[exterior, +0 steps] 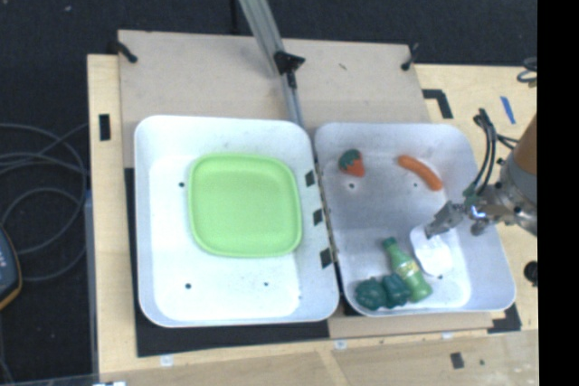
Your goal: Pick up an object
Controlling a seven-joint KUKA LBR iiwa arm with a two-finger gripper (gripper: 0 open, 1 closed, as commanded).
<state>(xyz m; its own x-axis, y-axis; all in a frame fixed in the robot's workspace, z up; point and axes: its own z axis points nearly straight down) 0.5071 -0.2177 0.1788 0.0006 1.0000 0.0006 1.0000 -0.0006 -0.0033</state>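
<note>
The right bin [470, 158] holds several small things. A red toy with a green top [352, 163] lies near its far left. An orange sausage-shaped piece [422, 173] lies near the far middle. At the front are a green bottle [404, 268], a dark green lump [382, 292] and a white object [432, 254]. My gripper [460, 224] hangs over the bin's right side, just above and right of the white object. It is open, with one finger [442, 222] pointing toward that object and nothing between the two.
The left bin [158, 194] carries a light green square plate [244, 204]. A grey metal bar [253, 0] slants down from the top to the gap between the bins. Cables lie on the dark floor at left.
</note>
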